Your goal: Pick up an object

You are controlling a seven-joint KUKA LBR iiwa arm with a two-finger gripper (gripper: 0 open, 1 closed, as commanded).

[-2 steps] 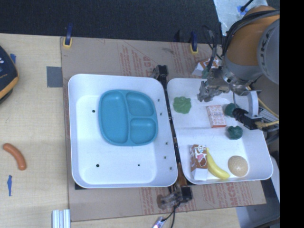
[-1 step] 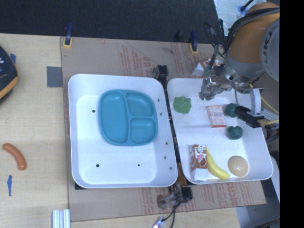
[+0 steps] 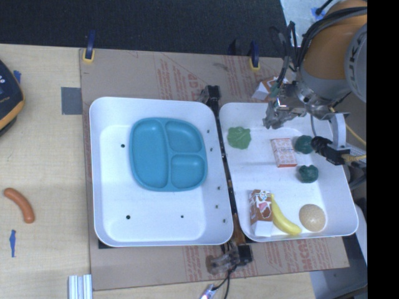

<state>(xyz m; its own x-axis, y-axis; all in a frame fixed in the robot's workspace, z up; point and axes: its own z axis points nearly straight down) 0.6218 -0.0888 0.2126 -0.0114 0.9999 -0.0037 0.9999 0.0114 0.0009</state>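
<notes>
Pale wood formed the table (image 3: pixel 43 161), with a sheet of brown cardboard (image 3: pixel 156 73) clipped across its middle and dark floor beyond its far edge. Taking the left white plastic bin (image 3: pixel 106 185) as the landmark: well to its left, near the table's front edge, lay an orange sausage-shaped toy (image 3: pixel 20 204), and farther back at the table's left edge sat part of a black and yellow device (image 3: pixel 9 101). A grey tape square (image 3: pixel 71 99) was stuck just off the bin's far left corner. Inside this bin rested a light blue plastic plate with three compartments (image 3: pixel 167 153), lying flat toward the far side.

Touching the landmark bin's right wall stood the second white bin (image 3: pixel 340 185). Nearest the shared wall in it lay a pale green leafy toy (image 3: pixel 239 137). Toward the front sat a small brown and white carton (image 3: pixel 261 212) with a yellow plastic banana (image 3: pixel 283 219) just beside it, and a tan round bun-like toy (image 3: pixel 312 217) to the right of that. A red and white flat box (image 3: pixel 283 152) lay mid-bin, with two dark green lumpy toys (image 3: pixel 306 159) beyond it toward the far right wall, one behind the other.

Farthest from the landmark, the grey arm with its orange band (image 3: pixel 330 48) leaned in over the right bin's far side. Its tool (image 3: pixel 277 114) hung above the bin floor between the leafy toy and the flat box, touching neither; whether its fingers were spread or closed could not be told, and nothing could be seen between them.
</notes>
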